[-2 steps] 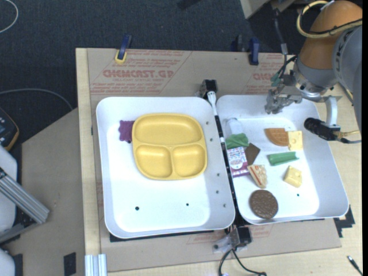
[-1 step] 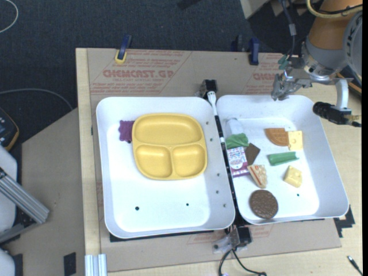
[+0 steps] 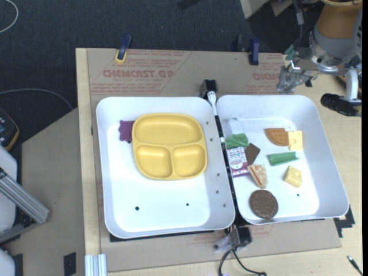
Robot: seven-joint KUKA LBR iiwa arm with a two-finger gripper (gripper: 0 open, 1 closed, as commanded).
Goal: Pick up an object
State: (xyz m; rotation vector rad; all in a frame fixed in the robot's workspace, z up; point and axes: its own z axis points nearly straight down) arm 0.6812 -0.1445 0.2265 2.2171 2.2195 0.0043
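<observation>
The right bin (image 3: 322, 154) holds several toy foods: a green leaf (image 3: 237, 140), a brown wedge (image 3: 252, 152), a small printed packet (image 3: 237, 160), an orange-brown slice (image 3: 277, 136), a yellow square (image 3: 295, 140), a green bean (image 3: 282, 158), a pizza slice (image 3: 259, 175), a pale cheese wedge (image 3: 293, 177) and a round brown patty (image 3: 264, 204). My gripper (image 3: 289, 79) hangs at the back right, over the cardboard just beyond the right bin's far rim, apart from every item and with nothing seen in it.
The left bin (image 3: 115, 200) holds a yellow divided plate (image 3: 169, 145) with a purple piece (image 3: 125, 130) at its left side. Clamps (image 3: 121, 52) (image 3: 253, 49) stand on the board's back edge. A black part (image 3: 339, 103) juts in beside the right bin.
</observation>
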